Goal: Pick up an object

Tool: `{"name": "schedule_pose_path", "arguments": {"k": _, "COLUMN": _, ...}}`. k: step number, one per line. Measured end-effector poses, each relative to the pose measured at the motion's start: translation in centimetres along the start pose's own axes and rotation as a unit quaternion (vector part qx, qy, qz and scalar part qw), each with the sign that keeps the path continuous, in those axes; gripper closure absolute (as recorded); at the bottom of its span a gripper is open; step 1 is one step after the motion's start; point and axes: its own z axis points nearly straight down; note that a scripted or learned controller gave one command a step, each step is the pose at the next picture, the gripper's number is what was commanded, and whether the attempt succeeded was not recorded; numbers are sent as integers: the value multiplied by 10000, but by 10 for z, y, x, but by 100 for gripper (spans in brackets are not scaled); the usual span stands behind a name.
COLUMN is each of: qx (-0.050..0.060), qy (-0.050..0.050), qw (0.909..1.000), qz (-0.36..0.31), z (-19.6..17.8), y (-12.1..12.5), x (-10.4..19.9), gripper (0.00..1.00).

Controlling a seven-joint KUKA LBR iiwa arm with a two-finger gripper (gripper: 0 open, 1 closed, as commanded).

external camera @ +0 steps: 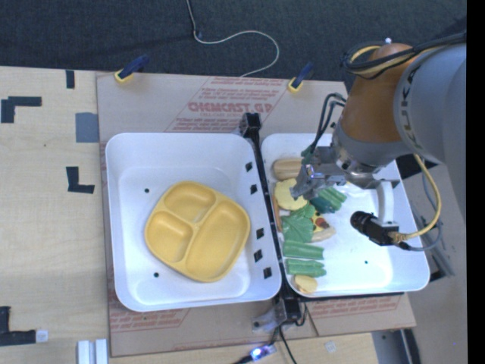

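1. Firstly, in the camera view two white bins stand side by side on a brown cardboard sheet [163, 101]: the left bin [121, 226] and the right bin [409, 275], with their inner walls touching.
2. The left bin holds one yellow divided plate [198, 230] with three compartments. It lies flat near the middle of the bin.
3. The things to pick are all in the left half of the right bin, in a row from far to near:
   - a tan bun-like piece [286, 167] at the far end;
   - a round yellow piece [287, 197] next;
   - a light green piece [299, 226] and a green ridged piece [305, 258];
   - a pale yellow piece [306, 283] at the near wall.
   A dark green piece [331, 199] lies to the right of the round yellow one.
4. The grey arm [379, 105] comes in from the right, and its gripper [307, 182] is over the far left part of the right bin, just beside the round yellow piece and the tan piece. Whether it is spread or closed I cannot tell, and I cannot tell if it touches any piece.
5. Red print on the far part of the cardboard seems to read "CHEMCAST GP" [231, 106]. The smaller red lines around it are too small to read.
6. Two clamps with yellow and blue parts, one at the far left [130, 68] and one further right [301, 75], sit on the far edge of the cardboard. A thin white cable [235, 38] lies on the dark floor beyond.
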Motion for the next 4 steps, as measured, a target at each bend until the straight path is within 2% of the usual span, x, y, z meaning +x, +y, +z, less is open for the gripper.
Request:
{"name": "schedule_pose_path", "arguments": {"k": 1, "qx": -8, "qy": -2, "qw": 10000, "qz": -7, "z": 2, "y": 34, "x": 54, "gripper": 100}}
{"name": "schedule_pose_path", "arguments": {"k": 3, "qx": -15, "qy": -6, "qw": 10000, "qz": 2, "z": -19, "y": 100, "x": 138, "gripper": 100}}
{"name": "schedule_pose_path", "arguments": {"k": 4, "qx": 0, "qy": -19, "qw": 10000, "qz": 23, "z": -14, "y": 100, "x": 138, "gripper": 100}}
